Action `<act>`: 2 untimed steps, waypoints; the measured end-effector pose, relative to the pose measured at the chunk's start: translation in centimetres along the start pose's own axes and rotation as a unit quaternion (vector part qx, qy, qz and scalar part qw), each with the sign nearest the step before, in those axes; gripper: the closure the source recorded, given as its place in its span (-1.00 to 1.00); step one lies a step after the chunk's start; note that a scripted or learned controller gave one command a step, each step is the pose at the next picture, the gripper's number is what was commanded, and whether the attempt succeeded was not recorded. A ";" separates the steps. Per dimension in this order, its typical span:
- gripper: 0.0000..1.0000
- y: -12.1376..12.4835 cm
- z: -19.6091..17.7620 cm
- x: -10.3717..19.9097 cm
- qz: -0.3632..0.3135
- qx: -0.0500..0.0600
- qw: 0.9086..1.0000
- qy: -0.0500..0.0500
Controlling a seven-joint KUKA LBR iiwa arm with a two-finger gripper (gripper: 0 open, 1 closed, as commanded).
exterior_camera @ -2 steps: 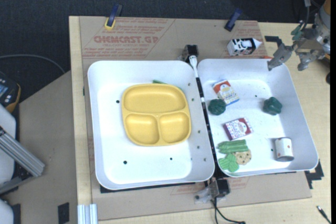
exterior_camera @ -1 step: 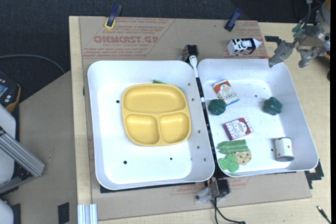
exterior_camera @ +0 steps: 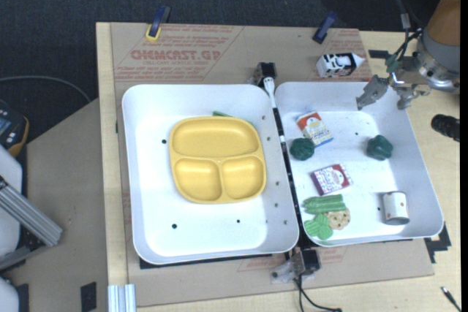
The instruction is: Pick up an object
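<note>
From my remote station I see the gripper (exterior_camera: 386, 92) poised over the far right corner of the right bin (exterior_camera: 417, 157), its two fingers spread apart with nothing between them. Below it lie a dark green lump (exterior_camera: 379, 147), a second green lump (exterior_camera: 301, 150), a small carton (exterior_camera: 314, 128), a red packet (exterior_camera: 330, 178), a metal cup (exterior_camera: 395, 207) and green toy food (exterior_camera: 324, 214). The left bin (exterior_camera: 146, 157) bears a yellow divided tray (exterior_camera: 218, 158).
</note>
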State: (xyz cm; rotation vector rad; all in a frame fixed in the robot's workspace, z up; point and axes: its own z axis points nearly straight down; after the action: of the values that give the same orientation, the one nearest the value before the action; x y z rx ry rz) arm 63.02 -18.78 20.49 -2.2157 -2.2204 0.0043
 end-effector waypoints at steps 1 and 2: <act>-1.00 -0.1 5.8 0.9 0.000 0.000 1.000 0.000; -1.00 -1.0 10.8 1.7 0.001 0.001 1.000 0.000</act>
State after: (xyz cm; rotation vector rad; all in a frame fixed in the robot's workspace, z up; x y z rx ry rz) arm 61.98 -17.12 9.65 -2.2163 -2.2175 0.0050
